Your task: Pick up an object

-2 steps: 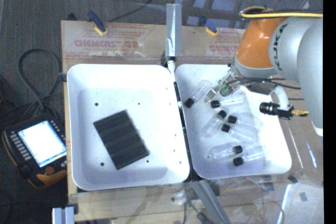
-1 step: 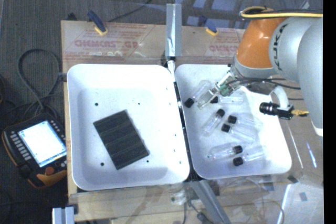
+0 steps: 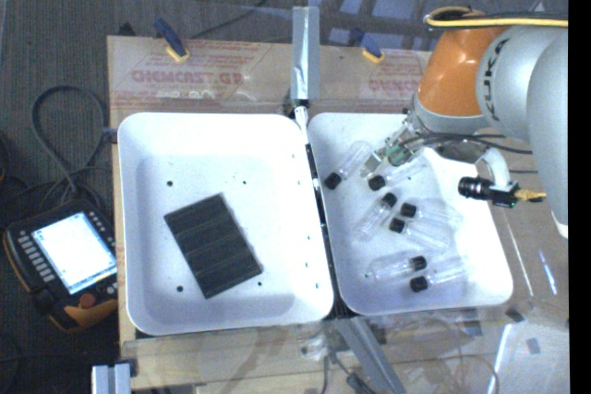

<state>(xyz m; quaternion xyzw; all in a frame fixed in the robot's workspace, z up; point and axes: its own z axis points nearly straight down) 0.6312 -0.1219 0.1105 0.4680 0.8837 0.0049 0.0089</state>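
The right bin (image 3: 489,286) holds several clear plastic tubes with black caps; one (image 3: 343,169) lies near its left wall, others (image 3: 399,217) in the middle and two (image 3: 416,270) near the front. My gripper (image 3: 388,158) reaches down into the back of this bin, its tip just above a black-capped tube (image 3: 377,182). The grey arm with its orange band (image 3: 457,74) comes in from the right. I see nothing clearly held between the fingers.
The left bin (image 3: 148,143) contains a flat black ribbed pad (image 3: 212,244). A teach pendant (image 3: 65,258) with a lit screen lies left of the bench. Blue clamps (image 3: 171,40) sit at the back edge. A metal post (image 3: 305,60) stands between the bins.
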